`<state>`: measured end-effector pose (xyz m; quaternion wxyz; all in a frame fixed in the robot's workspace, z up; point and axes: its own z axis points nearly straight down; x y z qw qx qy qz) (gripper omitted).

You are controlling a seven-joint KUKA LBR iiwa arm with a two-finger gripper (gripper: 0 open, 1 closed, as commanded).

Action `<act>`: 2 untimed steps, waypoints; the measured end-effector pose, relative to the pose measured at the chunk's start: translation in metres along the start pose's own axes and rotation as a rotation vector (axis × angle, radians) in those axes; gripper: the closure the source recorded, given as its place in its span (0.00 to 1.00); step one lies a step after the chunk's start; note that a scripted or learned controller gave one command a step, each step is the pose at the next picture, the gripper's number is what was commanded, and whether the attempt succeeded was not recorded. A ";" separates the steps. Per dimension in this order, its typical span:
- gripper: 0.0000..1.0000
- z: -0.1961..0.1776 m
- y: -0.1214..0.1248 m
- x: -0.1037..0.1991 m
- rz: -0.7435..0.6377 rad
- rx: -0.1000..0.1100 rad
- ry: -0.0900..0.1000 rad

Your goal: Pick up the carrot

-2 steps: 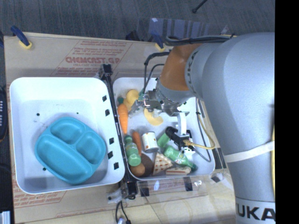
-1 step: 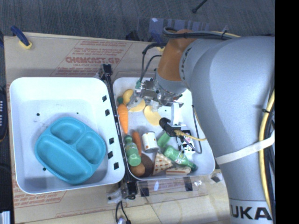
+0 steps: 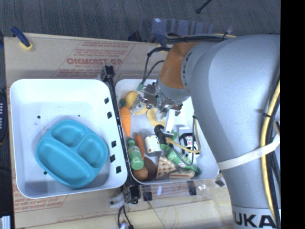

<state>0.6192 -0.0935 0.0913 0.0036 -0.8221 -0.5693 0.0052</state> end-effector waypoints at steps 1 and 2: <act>1.00 -0.010 -0.001 0.001 -0.009 0.009 0.000; 1.00 -0.133 0.010 0.082 0.128 -0.014 0.012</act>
